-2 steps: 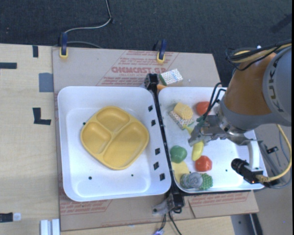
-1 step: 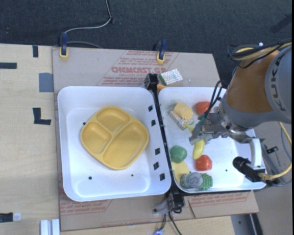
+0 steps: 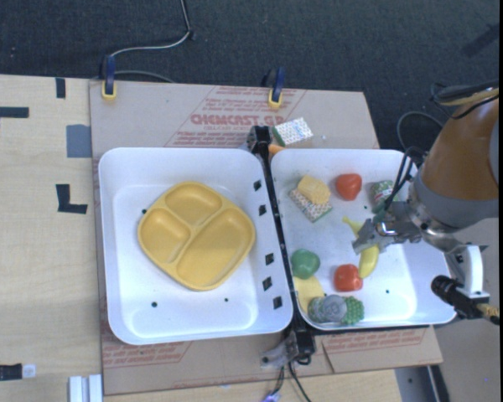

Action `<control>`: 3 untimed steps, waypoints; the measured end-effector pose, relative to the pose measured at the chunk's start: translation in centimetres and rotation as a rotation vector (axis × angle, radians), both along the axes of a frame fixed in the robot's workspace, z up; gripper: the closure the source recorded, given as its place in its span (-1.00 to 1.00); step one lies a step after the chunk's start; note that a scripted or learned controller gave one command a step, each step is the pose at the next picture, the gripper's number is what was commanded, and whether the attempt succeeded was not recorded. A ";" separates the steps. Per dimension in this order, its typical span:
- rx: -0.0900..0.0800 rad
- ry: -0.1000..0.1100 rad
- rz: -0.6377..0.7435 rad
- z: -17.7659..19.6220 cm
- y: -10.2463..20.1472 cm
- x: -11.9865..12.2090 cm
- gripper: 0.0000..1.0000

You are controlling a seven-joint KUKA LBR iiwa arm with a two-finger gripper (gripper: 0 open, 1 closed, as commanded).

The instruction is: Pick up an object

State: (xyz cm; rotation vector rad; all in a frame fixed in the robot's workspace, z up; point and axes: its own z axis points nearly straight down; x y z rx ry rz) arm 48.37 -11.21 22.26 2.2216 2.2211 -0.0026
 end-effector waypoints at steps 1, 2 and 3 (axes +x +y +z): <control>0.002 0.000 0.003 1.9 6.9 0.0 1.00; 0.002 0.000 0.003 2.1 11.1 0.0 1.00; 0.001 0.001 0.003 1.8 16.4 0.0 1.00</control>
